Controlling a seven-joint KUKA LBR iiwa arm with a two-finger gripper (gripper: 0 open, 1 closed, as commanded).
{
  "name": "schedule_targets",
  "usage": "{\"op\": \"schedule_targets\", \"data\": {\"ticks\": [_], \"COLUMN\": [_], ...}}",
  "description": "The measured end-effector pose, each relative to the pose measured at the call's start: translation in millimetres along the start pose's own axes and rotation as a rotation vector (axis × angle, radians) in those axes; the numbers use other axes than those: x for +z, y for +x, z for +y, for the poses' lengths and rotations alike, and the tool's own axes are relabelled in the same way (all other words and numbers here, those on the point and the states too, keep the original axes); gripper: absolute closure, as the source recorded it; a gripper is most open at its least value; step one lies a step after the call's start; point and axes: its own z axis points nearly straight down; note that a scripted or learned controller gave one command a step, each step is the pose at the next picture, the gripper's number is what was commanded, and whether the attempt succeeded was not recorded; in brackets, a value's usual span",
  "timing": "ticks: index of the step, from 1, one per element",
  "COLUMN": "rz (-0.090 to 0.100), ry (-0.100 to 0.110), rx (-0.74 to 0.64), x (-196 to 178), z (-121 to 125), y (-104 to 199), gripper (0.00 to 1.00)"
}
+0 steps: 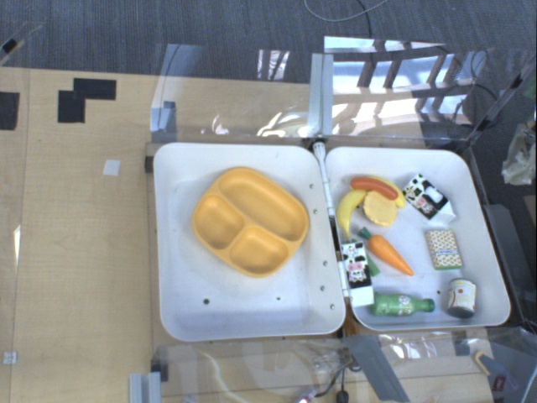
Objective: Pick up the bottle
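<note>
The worktop (75, 225) is pale wood-coloured board, with three black blocky marks near its far left corner and a small grey square patch further in. Clear panels stand behind the bins and throw bright reflections.

Two shallow white bins sit side by side, their inner walls touching. The left bin (193, 309) carries one yellow divided plate (250, 220) with three compartments, lying at a slant near the bin's middle.

The right bin (482, 225) carries the smaller things. Against its left wall lies one cow-patterned milk carton (357, 269), and a second cow-patterned carton (425, 196) sits near the far right corner. Between them lie one banana (347, 211), one red sausage (375, 186) along the banana's far end, and one round yellow-orange piece (379, 211) touching both. One carrot (389, 254) lies below these, its green top toward the near carton. Further right is one tan cracker-like block (442, 248), and below it one small can (461, 296) near the right corner.

The single green bottle (401, 305) lies on its side along the near wall of the right bin, between the near carton and the can. Its long axis runs left to right, the neck pointing right toward the can.

Beyond the worktop is dark grey carpet with a thin black cable looping across it. The state of the tool cannot be told.
</note>
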Motion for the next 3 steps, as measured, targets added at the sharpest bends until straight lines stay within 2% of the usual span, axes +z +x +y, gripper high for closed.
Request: {"op": "schedule_targets", "data": {"ticks": [1, 2, 3], "rz": [-0.003, -0.003, -0.002], "ry": [0.008, 0.007, 0.006], "rx": [0.582, 0.582, 0.574], "x": [21.8, 21.7, 11.3], "z": [-0.9, -1.0, -0.7], "y": [-2.4, -2.4, -1.8], "gripper": [1.0, 0.0, 1.0]}}
